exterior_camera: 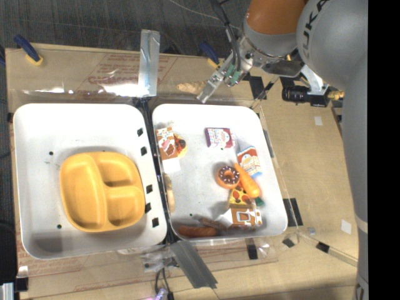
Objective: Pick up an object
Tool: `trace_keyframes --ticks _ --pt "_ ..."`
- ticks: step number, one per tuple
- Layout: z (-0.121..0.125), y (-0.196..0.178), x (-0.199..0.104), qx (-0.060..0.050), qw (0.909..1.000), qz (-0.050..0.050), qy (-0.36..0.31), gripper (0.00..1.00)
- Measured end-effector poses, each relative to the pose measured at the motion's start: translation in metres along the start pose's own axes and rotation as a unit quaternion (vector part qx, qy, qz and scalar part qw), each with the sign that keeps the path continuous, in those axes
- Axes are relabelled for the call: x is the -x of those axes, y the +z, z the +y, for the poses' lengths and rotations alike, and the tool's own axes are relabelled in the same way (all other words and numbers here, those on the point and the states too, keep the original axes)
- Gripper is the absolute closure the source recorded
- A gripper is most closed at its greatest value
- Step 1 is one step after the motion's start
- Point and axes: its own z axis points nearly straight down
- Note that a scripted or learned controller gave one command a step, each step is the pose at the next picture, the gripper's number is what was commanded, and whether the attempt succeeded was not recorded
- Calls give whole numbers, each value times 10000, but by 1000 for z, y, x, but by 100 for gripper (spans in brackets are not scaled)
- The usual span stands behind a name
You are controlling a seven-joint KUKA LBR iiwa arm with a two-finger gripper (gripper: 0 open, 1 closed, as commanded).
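The arm (325, 24) comes in from the upper right, and its gripper (215, 85) hangs at about twelve o'clock above the far rim of the right bin (270, 149), outside the bin itself. Whether its jaws stand wide or narrow cannot be told from this slant; nothing shows between them. The things to pick all lie in the right bin, toward six o'clock from the gripper and well apart from it. Nearest is a small purple-and-white carton (218, 136), then a snack packet (167, 142) at the bin's ten o'clock beside the divider. Near the bin's middle sits a doughnut (228, 175), with a carrot (249, 183) just beside it at three o'clock and a small red-and-white carton (249, 159) above that. A printed box (245, 215) and a sausage (194, 231) lie along the near wall. The left bin (25, 142) holds a yellow divided tray (102, 191).
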Motion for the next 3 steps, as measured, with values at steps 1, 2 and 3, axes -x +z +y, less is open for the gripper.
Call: trace_keyframes --ticks 1,2,3 --pt "2 -10 0 0 10000 -15 -39 100" --pt "3 -21 0 1 10000 -31 -74 100" --pt "-22 40 -50 9 9963 41 -853 100"
